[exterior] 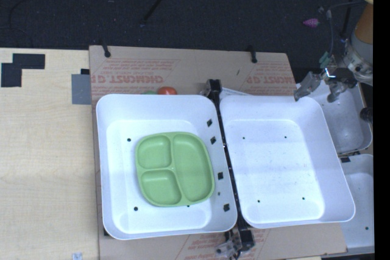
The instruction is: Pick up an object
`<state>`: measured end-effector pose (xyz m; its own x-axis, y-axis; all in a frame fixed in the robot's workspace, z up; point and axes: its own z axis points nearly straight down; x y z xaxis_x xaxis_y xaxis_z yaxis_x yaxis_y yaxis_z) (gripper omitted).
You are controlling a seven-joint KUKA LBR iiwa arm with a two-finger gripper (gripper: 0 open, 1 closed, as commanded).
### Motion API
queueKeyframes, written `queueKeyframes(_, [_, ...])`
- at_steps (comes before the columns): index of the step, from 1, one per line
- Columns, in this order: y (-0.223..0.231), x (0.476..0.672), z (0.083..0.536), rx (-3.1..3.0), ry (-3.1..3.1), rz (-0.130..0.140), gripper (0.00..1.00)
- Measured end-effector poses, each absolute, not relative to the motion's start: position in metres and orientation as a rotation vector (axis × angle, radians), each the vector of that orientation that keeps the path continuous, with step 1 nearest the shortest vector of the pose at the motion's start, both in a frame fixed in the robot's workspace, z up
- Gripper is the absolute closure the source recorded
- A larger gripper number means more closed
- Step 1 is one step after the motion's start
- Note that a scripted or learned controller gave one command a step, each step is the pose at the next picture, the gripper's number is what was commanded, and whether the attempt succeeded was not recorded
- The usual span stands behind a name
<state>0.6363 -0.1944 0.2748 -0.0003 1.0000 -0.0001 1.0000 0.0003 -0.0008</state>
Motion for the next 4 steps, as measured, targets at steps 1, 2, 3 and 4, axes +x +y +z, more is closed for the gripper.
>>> queueKeyframes(1, [-0.199,0.633,0.23,-2.218,-2.218,0.006,0.0])
queueKeyframes(2, [-0.203,0.635,0.168,-2.218,-2.217,0.006,0.0])
queueKeyframes(3, [-0.196,0.631,0.105,-2.215,-2.218,0.006,0.0])
queueKeyframes(4, [-0.197,0.633,0.119,-2.217,-2.223,0.002,1.0])
